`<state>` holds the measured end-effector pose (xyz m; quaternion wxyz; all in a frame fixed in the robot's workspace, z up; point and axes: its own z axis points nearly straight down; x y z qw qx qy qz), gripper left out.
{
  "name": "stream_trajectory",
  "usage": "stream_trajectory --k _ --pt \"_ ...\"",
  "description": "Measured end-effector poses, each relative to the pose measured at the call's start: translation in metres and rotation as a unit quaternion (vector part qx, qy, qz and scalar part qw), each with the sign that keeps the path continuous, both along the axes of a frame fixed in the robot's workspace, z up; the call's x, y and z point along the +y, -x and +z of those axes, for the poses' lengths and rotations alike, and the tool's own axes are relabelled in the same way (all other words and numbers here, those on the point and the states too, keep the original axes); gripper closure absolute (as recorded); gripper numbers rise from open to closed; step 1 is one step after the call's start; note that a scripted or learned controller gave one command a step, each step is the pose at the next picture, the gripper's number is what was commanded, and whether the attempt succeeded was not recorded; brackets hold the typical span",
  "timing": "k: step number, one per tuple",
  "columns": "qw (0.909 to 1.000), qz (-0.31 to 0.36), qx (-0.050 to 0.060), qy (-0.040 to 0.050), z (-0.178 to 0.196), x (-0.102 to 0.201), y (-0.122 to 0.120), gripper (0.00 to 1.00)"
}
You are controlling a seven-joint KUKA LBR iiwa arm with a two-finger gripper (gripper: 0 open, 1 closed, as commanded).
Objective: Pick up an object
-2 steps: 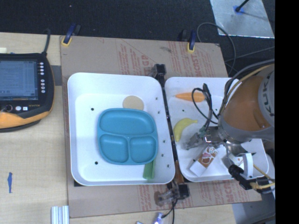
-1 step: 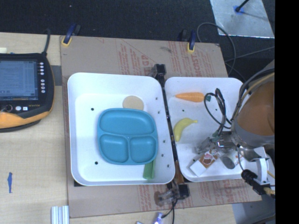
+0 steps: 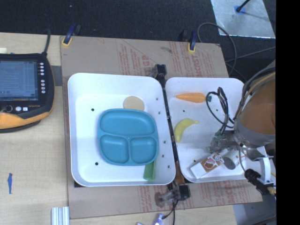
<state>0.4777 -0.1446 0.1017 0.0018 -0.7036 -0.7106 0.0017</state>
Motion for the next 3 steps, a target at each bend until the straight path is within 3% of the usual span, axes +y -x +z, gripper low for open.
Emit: stream_trajectory --k 1,2,3 --pt "1.0 0.003 0.0 0.001 0.01 -0.001 -0.001 1.0" --pt "1.0 -0.003 -0.002 0.0005 0.118 -0.005 -0.062 1.0" --pt "1.0 -0.003 -0.001 0.0001 0.117 -0.005 -0.062 0.0"
